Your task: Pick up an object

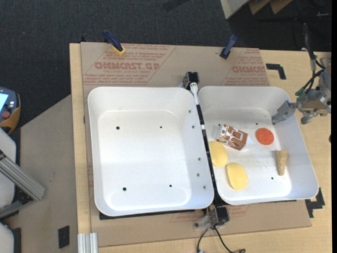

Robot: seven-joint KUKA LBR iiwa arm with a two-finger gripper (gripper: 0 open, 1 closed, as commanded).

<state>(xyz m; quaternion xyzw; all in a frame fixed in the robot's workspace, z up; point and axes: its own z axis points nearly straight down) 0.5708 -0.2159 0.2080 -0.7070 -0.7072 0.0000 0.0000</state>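
The right bin (247, 101) holds several small objects. A brown-and-white patterned packet (232, 136) lies near its middle, with an orange-red disc (265, 136) to its right. Two yellow lumps sit toward the front, one (218, 154) by the bin's left wall and one (237, 176) just below it. A tan cone-shaped piece (282, 162) lies at the right. My gripper (294, 115) hangs over the bin's far right corner, above and to the right of the disc. Its fingers are spread open with nothing between them.
The left bin (142, 146) stands beside the right one, their rims meeting along a black strip (201, 130). Both rest on a cardboard sheet (158, 62) held by blue clamps (114, 42) at the back. Cables (310, 83) hang near the wrist.
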